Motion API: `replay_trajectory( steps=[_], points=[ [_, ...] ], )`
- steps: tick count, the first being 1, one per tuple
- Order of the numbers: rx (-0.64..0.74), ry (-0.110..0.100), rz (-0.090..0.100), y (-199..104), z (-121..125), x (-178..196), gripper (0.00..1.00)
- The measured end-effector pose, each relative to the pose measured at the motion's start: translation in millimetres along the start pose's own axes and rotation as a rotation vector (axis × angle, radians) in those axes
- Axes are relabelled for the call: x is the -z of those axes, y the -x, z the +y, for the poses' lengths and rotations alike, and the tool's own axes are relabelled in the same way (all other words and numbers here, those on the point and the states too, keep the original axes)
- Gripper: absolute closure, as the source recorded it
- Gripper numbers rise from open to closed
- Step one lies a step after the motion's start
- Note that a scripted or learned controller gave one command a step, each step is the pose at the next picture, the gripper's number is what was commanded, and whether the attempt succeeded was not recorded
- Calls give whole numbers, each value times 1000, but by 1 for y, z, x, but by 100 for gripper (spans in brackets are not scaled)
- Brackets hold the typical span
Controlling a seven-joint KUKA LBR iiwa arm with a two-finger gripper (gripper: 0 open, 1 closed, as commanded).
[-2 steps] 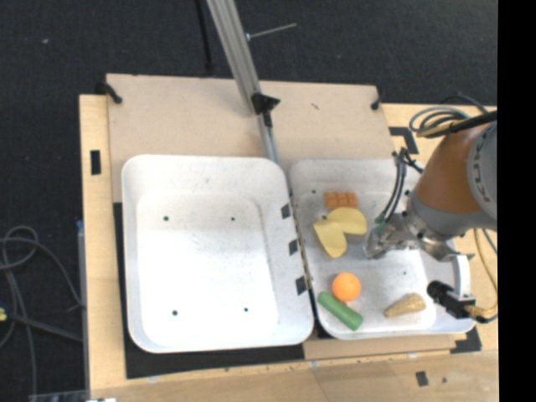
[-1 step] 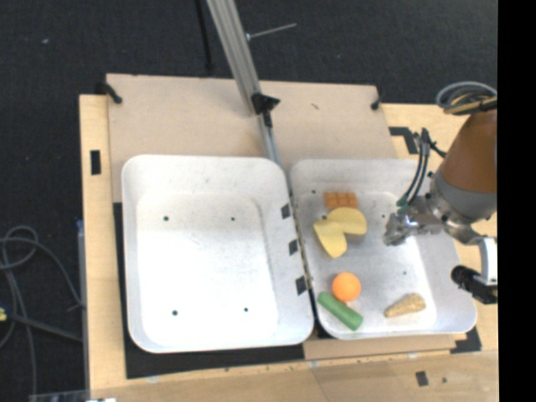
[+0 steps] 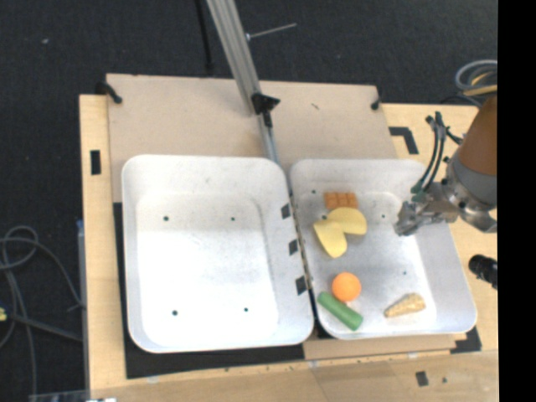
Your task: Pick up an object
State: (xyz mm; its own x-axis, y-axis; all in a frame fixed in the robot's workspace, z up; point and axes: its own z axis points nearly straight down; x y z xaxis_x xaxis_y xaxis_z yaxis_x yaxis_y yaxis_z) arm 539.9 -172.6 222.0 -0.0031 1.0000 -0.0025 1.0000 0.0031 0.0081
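The gripper (image 3: 409, 220) hangs over the right bin (image 3: 435, 308), near its far right side; whether its fingers are apart or together, I cannot tell. Left of it lie a yellow piece (image 3: 337, 231) and brown waffle (image 3: 340, 199). Nearer: orange ball (image 3: 346, 287), green stick (image 3: 340, 311), tan wedge (image 3: 405, 306).

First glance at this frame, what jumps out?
The bright food toys clustered in the right bin: an orange ball touching a green stick near the front, and yellow pieces behind them. Then the arm's pincer, hovering over that bin's right side, apart from every toy.
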Motion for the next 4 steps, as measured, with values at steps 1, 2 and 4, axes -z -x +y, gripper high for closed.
replay_trajectory(
  steps=[1,2,4],
  points=[
    [1,-1,0,1,2,35,100],
    [5,-5,4,-52,2,44,100],
    [5,-8,5,-156,-5,46,100]
  ],
)
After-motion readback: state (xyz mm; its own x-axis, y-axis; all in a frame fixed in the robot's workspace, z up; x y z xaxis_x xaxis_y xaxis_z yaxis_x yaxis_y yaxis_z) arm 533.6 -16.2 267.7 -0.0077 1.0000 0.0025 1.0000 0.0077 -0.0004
